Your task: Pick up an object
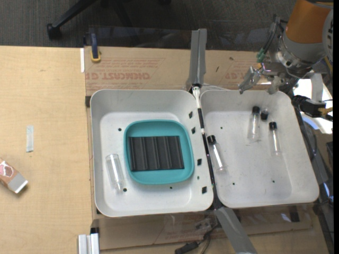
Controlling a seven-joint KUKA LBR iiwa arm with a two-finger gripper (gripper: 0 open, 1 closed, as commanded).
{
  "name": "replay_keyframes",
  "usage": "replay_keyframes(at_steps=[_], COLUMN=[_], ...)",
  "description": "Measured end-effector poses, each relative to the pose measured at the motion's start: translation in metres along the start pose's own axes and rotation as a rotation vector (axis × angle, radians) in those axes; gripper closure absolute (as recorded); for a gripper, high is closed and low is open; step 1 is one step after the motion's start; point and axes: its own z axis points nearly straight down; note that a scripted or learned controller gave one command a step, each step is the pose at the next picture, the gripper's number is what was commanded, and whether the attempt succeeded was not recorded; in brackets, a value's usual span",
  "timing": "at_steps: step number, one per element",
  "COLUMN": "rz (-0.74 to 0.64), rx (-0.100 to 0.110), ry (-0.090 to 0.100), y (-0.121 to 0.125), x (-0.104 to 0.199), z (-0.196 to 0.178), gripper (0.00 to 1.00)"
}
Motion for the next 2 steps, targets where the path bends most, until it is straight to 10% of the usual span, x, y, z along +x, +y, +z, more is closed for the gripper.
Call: replay_keyframes(at_steps=[1, 2], rz=[0.075, 0.079], rx=[-0.002, -0.002], ry=[0.000, 0.000], y=[-0.0359, -0.0363], x=[-0.0712, -0.0726], z=[0.1610, 0.1521], gripper=[0.00, 1.00])
